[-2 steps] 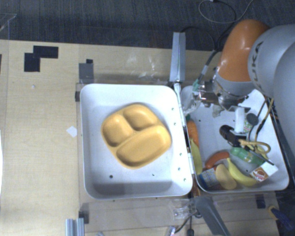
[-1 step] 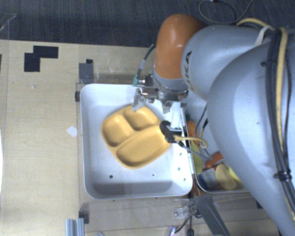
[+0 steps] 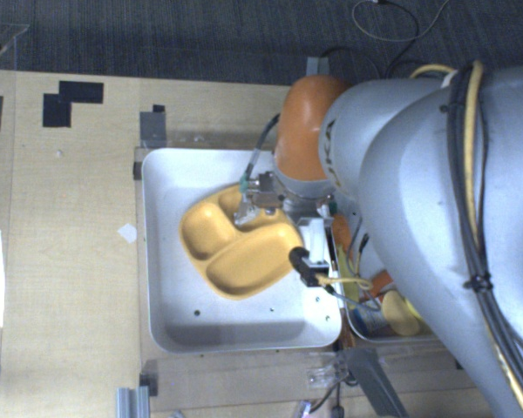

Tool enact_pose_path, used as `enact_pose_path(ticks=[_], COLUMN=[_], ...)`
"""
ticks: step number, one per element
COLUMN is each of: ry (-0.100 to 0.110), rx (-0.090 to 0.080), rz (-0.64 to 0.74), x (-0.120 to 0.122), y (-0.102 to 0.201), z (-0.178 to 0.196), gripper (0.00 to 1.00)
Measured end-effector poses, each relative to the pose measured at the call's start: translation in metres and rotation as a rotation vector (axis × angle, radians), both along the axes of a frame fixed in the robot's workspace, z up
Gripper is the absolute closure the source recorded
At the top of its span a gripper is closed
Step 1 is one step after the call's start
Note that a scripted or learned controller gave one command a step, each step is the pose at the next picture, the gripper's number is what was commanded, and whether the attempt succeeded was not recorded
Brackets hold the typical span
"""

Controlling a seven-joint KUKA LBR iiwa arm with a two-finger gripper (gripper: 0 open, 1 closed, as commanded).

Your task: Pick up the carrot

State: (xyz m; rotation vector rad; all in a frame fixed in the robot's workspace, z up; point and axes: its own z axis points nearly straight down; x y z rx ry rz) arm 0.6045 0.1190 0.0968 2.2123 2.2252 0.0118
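Observation:
An orange thing, possibly the carrot [image 3: 378,279], peeks out from under the arm in the right bin; most of it is hidden. Another orange sliver [image 3: 340,230] shows beside the wrist. My gripper [image 3: 248,205] hangs over the left bin [image 3: 161,233], right above two yellow bowl-shaped dishes [image 3: 244,264] that lie side by side. It is well to the left of the orange thing.
The big grey arm covers nearly all of the right bin. A pale yellow round object [image 3: 403,313] and a dark-rimmed container [image 3: 366,322] show at that bin's near edge. Bare white floor lies in the left bin's front and left parts.

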Motion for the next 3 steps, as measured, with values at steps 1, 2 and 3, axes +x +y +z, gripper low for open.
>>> enact_pose_path(ticks=[1,2,3], ry=[-0.006,0.0,0.007], rx=[-0.009,-0.006,-0.024], rz=[-0.005,-0.195,-0.196], x=[0.003,-0.011,0.003], y=[-0.006,0.002,0.057], z=[0.008,0.008,0.087], gripper=[1.0,1.0,1.0])
